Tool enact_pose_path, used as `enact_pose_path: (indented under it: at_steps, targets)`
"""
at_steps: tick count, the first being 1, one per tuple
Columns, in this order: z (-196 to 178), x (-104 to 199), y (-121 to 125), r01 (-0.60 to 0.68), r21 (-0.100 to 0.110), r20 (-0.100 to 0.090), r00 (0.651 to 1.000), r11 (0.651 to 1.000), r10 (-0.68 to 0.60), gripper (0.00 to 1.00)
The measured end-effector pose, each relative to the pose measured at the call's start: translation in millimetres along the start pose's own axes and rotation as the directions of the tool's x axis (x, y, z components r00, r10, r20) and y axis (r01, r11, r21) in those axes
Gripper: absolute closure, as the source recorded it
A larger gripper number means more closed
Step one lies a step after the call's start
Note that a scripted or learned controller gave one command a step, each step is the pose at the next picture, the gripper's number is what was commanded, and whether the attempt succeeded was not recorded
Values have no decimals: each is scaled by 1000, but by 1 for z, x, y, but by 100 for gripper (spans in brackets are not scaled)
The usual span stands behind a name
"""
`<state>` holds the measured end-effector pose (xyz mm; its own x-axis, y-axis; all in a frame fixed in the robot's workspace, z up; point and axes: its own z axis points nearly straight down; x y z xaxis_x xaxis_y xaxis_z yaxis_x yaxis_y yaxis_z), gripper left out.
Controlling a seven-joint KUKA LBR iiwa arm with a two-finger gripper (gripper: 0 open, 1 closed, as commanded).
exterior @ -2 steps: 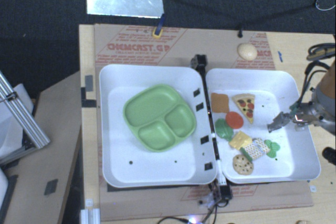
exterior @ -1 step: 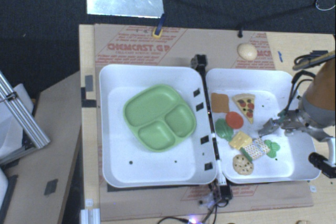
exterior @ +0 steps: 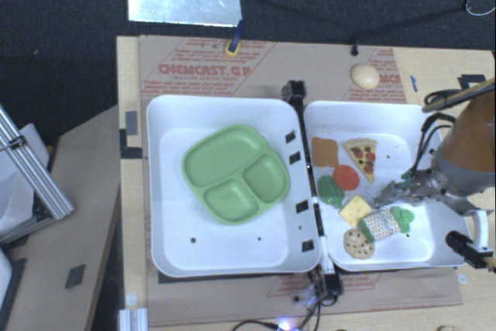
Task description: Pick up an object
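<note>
Two shallow white bins sit side by side on the worktop (exterior: 194, 62). The left bin (exterior: 167, 167) holds one pale green plastic tray with three compartments (exterior: 235, 174). The right bin (exterior: 411, 128) holds seven toy foods close together: one brown toast square (exterior: 324, 152), one pizza slice (exterior: 362, 156), one red tomato round (exterior: 346, 177), one dark green leaf (exterior: 331, 192), one yellow cheese square (exterior: 356, 209), one round cookie (exterior: 358, 243) and one green-and-white speckled piece (exterior: 385, 224). The tool (exterior: 391, 196) hovers just beside the cheese square and above the speckled piece; whether it is open or closed cannot be told. One cream ball (exterior: 364, 75) lies behind the bins.
</note>
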<state>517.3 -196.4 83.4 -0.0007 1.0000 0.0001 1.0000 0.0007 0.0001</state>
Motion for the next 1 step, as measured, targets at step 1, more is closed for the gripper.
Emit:
enact_pose_path:
  at_steps: [1]
  targets:
    - [-12, 0, 1, -1, -3, 1, 1000, 1000, 1, 100]
